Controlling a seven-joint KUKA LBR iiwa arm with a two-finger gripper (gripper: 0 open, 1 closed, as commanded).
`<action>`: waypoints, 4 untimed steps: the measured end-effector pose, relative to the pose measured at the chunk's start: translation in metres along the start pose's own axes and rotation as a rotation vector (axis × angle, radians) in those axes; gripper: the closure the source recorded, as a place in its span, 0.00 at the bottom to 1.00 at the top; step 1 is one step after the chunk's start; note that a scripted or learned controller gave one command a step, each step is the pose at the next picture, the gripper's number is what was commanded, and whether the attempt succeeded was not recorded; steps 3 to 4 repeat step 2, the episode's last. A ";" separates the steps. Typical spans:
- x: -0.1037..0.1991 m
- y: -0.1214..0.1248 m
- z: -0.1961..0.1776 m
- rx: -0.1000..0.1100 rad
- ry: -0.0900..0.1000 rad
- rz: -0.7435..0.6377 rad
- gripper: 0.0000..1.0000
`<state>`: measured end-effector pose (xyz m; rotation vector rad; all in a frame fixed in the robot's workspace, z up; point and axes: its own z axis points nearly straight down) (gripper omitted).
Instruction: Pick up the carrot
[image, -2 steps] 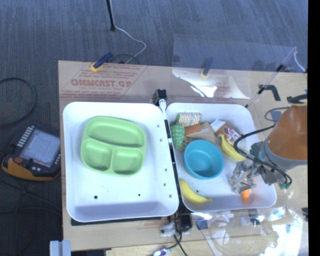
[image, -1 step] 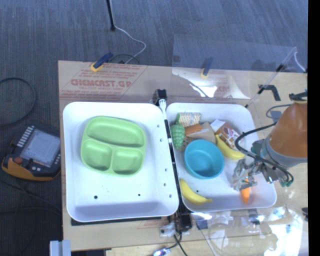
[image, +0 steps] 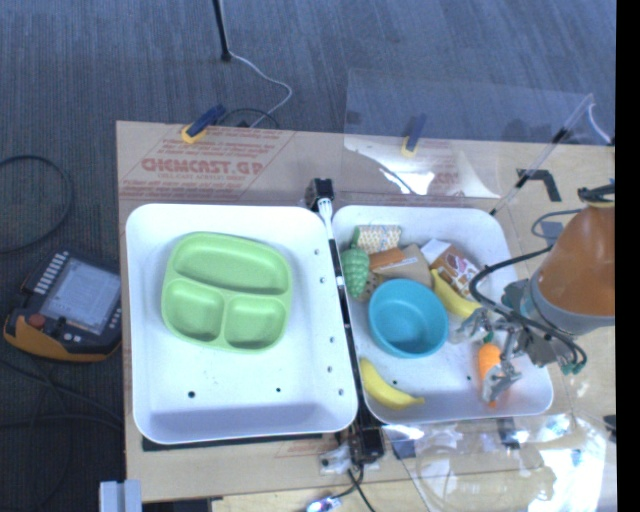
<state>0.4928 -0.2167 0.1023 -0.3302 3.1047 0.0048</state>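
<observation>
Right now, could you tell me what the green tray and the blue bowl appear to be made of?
Green tray: likely moulded plastic, with an even pale green colour, soft sheen and rounded compartments. Blue bowl: probably plastic too, with a uniform blue colour, smooth wall and mild gloss. Neither material can be confirmed from appearance alone.

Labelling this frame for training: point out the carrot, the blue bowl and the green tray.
carrot (image: 487, 360): camera view, orange body.
blue bowl (image: 407, 317): camera view, inside bottom.
green tray (image: 227, 290): camera view, centre divider.

Left bin (image: 150, 330): shallow white, holds a green three-compartment plate (image: 227, 291).
Right bin (image: 520, 395): blue round bowl (image: 407, 317), yellow banana (image: 388, 386).
Lower right: small orange carrot (image: 489, 366) at the gripper (image: 503, 372).
</observation>
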 end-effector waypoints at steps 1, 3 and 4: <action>-0.009 0.026 0.010 0.014 0.009 0.175 0.00; -0.013 0.026 -0.001 0.017 -0.001 0.173 1.00; -0.013 0.026 -0.001 0.017 -0.001 0.173 1.00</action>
